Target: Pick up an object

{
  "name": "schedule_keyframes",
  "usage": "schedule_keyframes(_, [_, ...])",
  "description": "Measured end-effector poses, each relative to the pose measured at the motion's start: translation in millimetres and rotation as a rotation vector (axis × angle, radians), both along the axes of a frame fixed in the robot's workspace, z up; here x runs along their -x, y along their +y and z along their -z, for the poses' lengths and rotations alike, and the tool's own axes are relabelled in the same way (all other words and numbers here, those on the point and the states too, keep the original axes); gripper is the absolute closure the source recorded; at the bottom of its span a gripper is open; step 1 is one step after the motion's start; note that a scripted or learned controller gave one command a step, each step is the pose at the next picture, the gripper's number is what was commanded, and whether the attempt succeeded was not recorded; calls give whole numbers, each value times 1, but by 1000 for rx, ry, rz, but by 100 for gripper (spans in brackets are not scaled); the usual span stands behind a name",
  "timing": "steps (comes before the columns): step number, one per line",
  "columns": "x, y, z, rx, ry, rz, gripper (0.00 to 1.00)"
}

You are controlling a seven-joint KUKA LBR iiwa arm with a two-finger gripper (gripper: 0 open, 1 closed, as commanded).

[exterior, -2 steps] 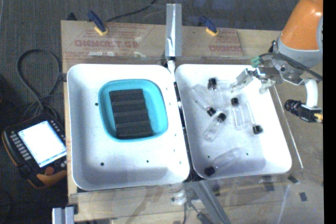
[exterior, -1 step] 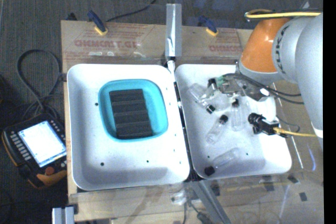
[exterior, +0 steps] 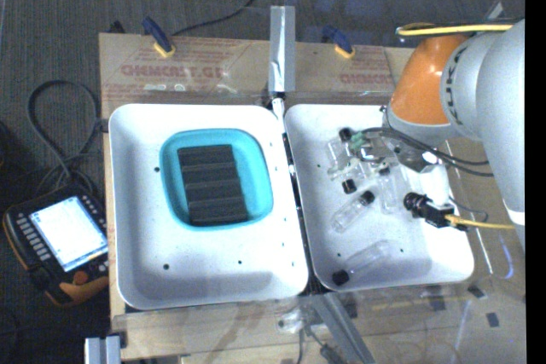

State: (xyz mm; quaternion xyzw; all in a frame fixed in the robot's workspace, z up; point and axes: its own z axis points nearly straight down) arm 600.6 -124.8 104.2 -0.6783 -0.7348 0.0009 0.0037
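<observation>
Turquoise plastic tray [exterior: 256, 175] with a dark ribbed insert [exterior: 212, 182] lies in the left white bin [exterior: 136, 251]. Clear plastic bottles with black caps [exterior: 358, 205] lie scattered in the right white bin [exterior: 444, 264]. The grey arm's gripper [exterior: 368, 151] hangs low among them; whether its jaws are spread or closed cannot be told.

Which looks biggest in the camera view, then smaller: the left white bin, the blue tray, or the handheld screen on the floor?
1. left white bin
2. blue tray, sitting inside that bin
3. handheld screen, though it lies lower, so it may look smaller than it is
</observation>
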Motion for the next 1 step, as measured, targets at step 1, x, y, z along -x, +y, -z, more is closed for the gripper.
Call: schedule_keyframes(1, [-24,42,-135,5,-6,-57,100])
